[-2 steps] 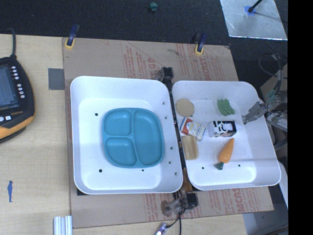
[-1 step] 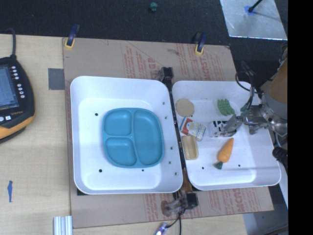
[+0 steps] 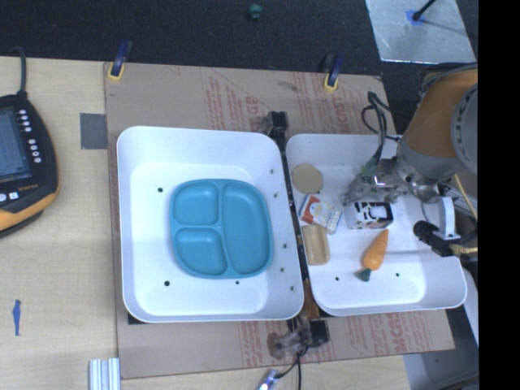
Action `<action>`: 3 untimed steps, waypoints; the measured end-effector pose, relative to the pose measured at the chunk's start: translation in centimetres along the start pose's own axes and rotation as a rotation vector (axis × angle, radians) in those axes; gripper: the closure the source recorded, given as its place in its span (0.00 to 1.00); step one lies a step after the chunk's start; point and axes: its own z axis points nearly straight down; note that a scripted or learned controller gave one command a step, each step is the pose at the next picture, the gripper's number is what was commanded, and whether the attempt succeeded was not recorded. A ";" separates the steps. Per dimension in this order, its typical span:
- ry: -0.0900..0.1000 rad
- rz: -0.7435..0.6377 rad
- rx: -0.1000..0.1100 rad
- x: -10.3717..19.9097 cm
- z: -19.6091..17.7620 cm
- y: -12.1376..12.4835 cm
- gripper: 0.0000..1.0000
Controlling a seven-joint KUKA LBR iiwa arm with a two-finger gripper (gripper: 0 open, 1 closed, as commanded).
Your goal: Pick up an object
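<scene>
The carrot (image 3: 375,251) lies in the right bin (image 3: 439,295), beside a black-and-white packet (image 3: 374,213), nothing lifted yet. The hand (image 3: 375,187) hangs low over that packet; whether it is parted or closed I cannot tell. The grasp and lift look left to do. The left bin (image 3: 146,149) holds a blue divided plate (image 3: 220,227).

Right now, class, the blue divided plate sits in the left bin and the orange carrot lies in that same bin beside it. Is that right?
Not quite. The blue divided plate does sit in the left bin, but the orange carrot lies in the right bin, as the camera view shows.
</scene>
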 end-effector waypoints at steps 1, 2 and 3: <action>0.001 0.000 -0.004 -2.9 -2.0 5.3 0.00; 0.001 -0.001 -0.001 1.2 -1.3 2.5 0.00; 0.000 0.003 -0.004 -4.7 -5.7 5.2 0.00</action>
